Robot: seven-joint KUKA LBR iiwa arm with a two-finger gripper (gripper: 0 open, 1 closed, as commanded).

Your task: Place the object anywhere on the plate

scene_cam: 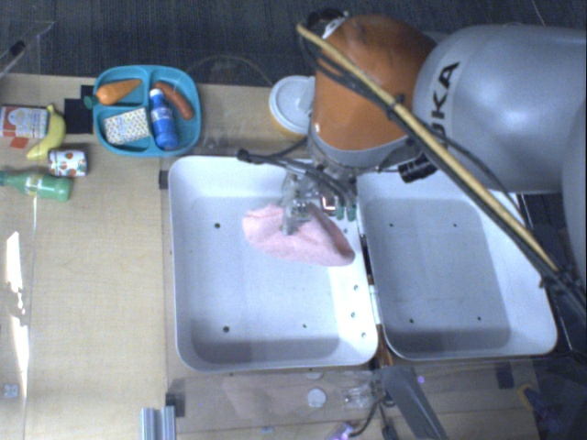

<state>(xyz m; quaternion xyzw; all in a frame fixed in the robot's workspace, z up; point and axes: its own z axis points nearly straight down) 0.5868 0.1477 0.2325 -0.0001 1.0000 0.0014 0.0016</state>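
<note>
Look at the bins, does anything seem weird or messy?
A little. The pink cloth in the left bin lies rumpled and lopsided, right under the gripper. Also, the task needs a plate, but the nearest dish, a blue divided tray, sits outside the bins and already holds toy food.

The pale wooden counter [92, 291] carries two shallow white bins side by side, the left bin [197, 273] touching the right bin [532, 333] along their shared edge. Behind the left bin, near the counter's back edge, sits a blue divided tray [188, 126], and a white lidded cup [292, 102] stands further right. At the far left lie a banana [50, 134], a small can [68, 162] and a green bottle [37, 185] on its side.
</note>
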